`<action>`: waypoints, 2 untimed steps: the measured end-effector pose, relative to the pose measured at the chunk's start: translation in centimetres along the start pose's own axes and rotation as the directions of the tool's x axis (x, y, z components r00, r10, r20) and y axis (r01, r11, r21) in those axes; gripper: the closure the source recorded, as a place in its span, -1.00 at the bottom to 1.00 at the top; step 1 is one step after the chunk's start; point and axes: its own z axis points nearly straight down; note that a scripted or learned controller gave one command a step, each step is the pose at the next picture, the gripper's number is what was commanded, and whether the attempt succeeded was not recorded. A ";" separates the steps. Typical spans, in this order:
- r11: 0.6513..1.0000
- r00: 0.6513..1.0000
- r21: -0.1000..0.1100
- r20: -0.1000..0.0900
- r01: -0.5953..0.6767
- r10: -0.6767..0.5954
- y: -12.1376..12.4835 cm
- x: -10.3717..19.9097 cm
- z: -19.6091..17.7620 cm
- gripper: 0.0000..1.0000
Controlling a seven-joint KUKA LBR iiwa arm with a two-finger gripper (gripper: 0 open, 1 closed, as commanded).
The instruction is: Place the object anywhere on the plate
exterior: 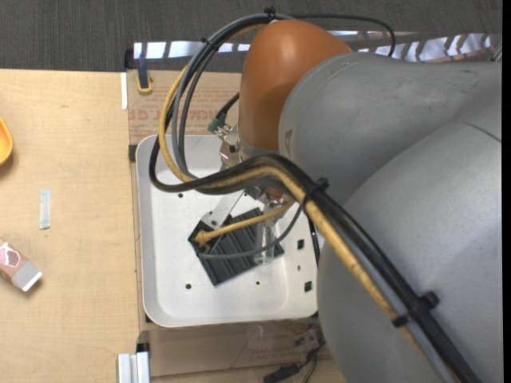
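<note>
Claw [266, 244] hangs low over the middle of a white bin [164, 294], at the end of a large grey robot arm [399, 174]. Whether the claw is spread or closed is not clear from this angle, and nothing can be seen gripped in it.

At the far left edge, a sliver of an orange dish [4, 144] is cut off by the frame. It sits on a pale wooden surface [72, 118]. Below it on the wood lies a small grey strip [45, 210], upright in the picture. Lower still, near the left edge, lies a small pink and white packet [17, 266], tilted. Dish, strip and packet are well apart from one another and from the bin. Which item is the one to be placed cannot be told.

Right of the wood, the white bin rests on brown cardboard [200, 102] with red lettering. Its floor shows a few small dark marks.

Yellow and black cables [170, 126] loop over the bin's upper left corner and run down to the right along the arm. An orange band [279, 78] caps the arm above the claw. The grey arm covers the bin's right side.
</note>
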 end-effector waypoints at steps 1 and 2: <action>0.998 0.998 0.000 0.000 -0.067 0.067 3.7 6.3 1.3 -1.00; 0.821 0.821 -0.002 0.000 0.571 -0.571 5.9 8.1 -2.0 -1.00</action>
